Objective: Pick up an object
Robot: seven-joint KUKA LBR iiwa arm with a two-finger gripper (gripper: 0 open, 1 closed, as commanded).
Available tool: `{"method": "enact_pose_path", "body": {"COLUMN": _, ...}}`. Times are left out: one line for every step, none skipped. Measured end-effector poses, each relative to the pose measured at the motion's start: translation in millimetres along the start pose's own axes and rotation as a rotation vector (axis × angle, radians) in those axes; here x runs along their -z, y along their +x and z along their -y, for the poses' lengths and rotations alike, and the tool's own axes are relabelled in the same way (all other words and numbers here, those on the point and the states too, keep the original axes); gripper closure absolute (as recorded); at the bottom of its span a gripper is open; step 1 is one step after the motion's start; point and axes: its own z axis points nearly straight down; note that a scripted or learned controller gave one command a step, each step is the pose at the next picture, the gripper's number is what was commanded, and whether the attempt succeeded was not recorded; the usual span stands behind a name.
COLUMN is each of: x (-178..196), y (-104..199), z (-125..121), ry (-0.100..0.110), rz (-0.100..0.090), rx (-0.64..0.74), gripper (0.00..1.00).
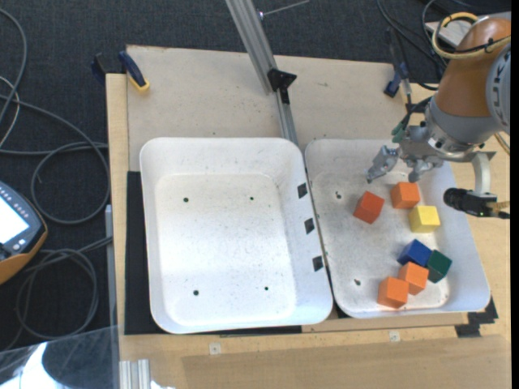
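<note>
Right bin [349, 290]: arm reaching from right, tool [400, 165] open above orange cube [405, 194].

arm [474, 63] cut off at right edge

Speckled white plastic bins [162, 156] sit on a bare matt wooden bench [203, 87], under a brushed-metal pole [251, 27].

A metal pole [258, 49] slants over the wooden bench [203, 96]; black cables [32, 136] lie on dark carpet [65, 14].
</note>
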Motion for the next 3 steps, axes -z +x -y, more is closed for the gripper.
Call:
{"method": "enact_pose_path", "body": {"x": -43, "y": 5, "z": -1, "ry": -0.001, "rz": 0.000, "rx": 0.001, "gripper": 0.00}}
{"method": "enact_pose_path", "body": {"x": -56, "y": 5, "z": -2, "ry": -0.010, "rz": 0.002, "rx": 0.000, "gripper": 0.00}}
{"method": "enact_pose_path", "body": {"x": -46, "y": 5, "z": -3, "ry": -0.012, "rz": 0.002, "rx": 0.000, "gripper": 1.00}}
